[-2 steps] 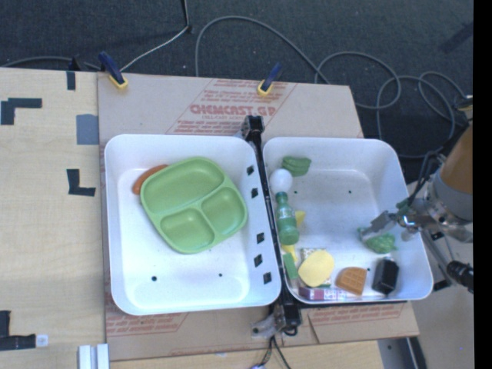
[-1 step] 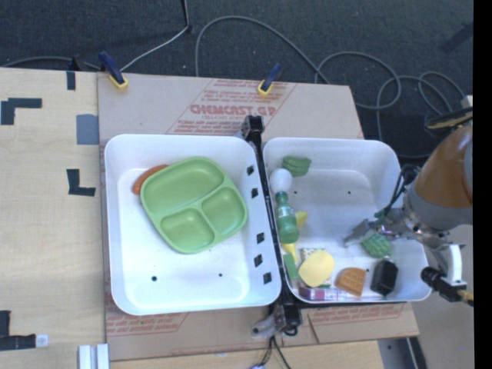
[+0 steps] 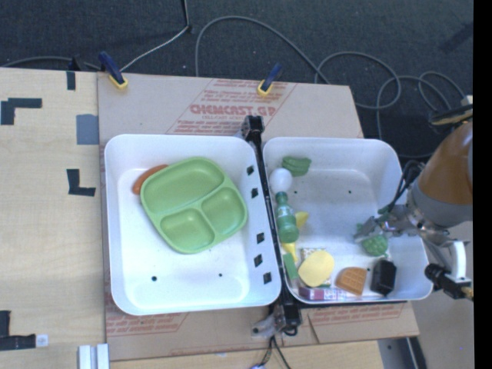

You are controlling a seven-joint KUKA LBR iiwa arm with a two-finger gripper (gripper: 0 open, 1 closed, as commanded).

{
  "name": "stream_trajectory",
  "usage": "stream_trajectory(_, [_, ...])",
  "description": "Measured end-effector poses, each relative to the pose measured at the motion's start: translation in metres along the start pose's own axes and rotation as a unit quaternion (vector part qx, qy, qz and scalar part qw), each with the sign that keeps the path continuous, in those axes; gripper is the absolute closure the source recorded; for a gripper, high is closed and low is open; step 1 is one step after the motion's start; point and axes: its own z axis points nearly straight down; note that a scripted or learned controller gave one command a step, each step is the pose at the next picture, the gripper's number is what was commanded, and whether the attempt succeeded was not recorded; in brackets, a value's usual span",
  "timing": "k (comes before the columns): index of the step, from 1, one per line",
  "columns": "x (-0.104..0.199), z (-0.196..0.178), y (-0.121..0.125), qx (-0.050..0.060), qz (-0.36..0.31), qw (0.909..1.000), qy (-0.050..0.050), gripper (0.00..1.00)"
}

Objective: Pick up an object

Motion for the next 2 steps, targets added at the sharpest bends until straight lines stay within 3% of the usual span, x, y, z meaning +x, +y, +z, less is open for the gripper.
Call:
stream_trajectory(1, [0.061, 0.010, 0.018, 0.002, 0.000, 1.0000, 0.002, 1.00])
stream_trajectory(2, [0.146, -0.097, 0.084, 0.004, -0.001, 1.0000, 0.003, 1.00])
